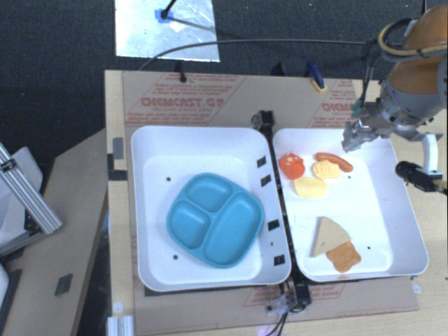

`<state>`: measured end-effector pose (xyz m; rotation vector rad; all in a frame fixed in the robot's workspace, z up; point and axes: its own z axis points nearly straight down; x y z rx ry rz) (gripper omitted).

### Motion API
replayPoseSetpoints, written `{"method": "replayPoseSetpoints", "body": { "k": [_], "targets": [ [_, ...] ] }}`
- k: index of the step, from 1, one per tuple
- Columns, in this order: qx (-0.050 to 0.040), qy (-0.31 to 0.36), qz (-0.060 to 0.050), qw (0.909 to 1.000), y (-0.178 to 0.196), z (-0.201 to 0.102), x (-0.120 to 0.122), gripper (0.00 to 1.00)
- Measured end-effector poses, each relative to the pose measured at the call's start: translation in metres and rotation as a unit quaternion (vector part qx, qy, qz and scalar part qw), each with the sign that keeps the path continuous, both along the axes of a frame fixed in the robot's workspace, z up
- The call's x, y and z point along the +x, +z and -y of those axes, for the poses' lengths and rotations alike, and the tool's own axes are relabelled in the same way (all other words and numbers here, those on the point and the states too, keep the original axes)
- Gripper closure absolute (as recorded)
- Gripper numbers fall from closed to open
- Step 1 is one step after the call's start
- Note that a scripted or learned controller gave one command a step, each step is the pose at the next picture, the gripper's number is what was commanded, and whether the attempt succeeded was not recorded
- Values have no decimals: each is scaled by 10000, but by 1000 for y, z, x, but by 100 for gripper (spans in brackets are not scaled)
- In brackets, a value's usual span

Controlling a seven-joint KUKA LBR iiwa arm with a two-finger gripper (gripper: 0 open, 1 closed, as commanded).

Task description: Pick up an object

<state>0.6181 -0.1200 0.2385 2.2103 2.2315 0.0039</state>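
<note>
While the gripper hangs over the right bin's far edge, finger state unclear, the sausage lies just below-left, untouched.

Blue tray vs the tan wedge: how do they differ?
The blue tray lies in the left bin; the tan wedge lies in the right bin. The blue tray is far larger than the tan wedge. The blue tray has three compartments and rounded corners; the tan wedge is a plain pointed slab. Both lie flat.
</note>
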Motion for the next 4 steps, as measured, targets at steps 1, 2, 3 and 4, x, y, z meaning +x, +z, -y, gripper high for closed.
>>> {"method": "replayPoseSetpoints", "body": {
  "k": [1,2,3,4],
  "targets": [
    [-1,-1,-8,10000,-13,-54,-6,100],
    [6,6,-14,10000,-18,-114,-20,100],
    [5,6,-2,10000,-11,-167,-17,100],
    [7,9,-13,10000,-21,-227,-28,100]
  ]
}}
